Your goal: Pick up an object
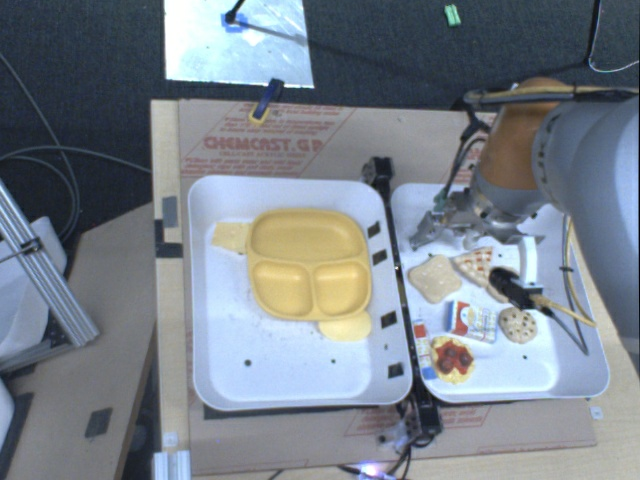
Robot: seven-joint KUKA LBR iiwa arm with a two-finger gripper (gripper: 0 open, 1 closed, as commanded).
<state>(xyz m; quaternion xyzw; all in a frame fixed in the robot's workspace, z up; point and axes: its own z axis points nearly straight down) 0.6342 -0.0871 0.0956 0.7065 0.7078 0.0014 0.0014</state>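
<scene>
Just below the fingers point(437, 226) lies the toast slice point(435, 277)

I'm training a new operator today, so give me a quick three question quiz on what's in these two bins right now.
1. True or false: the yellow divided tray lies in the right bin.
2. Which item lies nearest the right bin's front edge? A) pizza slice B) cookie C) red and yellow toy food
3. Fill in: the gripper hangs over the ____ bin.

Key: 1 false, it lies in the left bin. 2 C. 3 right.
</scene>
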